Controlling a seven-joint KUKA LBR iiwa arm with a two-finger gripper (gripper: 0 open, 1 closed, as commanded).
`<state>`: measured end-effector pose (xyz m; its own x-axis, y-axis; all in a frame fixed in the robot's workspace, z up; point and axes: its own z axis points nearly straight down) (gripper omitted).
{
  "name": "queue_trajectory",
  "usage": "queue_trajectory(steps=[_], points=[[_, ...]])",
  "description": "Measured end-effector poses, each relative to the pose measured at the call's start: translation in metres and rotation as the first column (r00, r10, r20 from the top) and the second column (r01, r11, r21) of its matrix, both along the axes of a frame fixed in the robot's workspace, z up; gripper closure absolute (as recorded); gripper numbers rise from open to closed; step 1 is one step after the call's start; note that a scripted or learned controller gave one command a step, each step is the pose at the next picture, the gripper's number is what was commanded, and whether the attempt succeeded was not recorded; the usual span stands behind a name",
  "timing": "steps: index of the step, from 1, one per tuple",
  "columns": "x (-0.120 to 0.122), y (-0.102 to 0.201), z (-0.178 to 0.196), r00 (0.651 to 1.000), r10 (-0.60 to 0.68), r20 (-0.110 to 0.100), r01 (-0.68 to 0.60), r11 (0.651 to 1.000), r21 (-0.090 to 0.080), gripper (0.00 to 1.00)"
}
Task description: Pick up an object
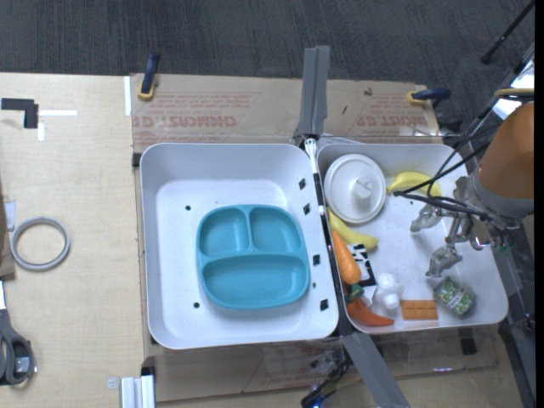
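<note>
My gripper [432,242] hovers over the right side of the right bin [476,228], open, with nothing between its fingers [422,221]. Just below it lies a green can [453,297], close to the lower fingertip. An orange block [418,310] lies left of the can. A white round lid [357,188] sits at the bin's back left, with a yellow banana [411,181] beside it. Along the left wall lie a second yellow piece [342,228], an orange carrot [346,260], a black-and-white item [365,262], a small white object [387,293] and a red pepper [367,314].
The left bin [161,228] holds a blue divided plate [252,256]. A grey divider bar [314,92] stands between the bins at the back. On the bench at the left lie a grey ring [38,242] and scissors [15,357]. Cables [459,164] run from the arm at right.
</note>
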<state>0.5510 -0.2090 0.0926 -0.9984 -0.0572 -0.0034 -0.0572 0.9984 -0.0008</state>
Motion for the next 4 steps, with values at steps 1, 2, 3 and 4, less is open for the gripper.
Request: queue_trajectory(steps=[1,2,3,4], points=[[-0.052,-0.003,0.002,1.000,0.019,0.008,-0.020,1.000,0.011,0.00],[0.000,0.056,-0.001,0.992,-0.123,0.000,0.123,0.992,0.001,0.00],[0.087,0.079,0.001,0.968,-0.252,0.002,0.252,0.968,-0.001,0.00],[0.023,0.023,0.000,0.983,-0.184,0.001,0.184,0.983,0.000,0.00]])
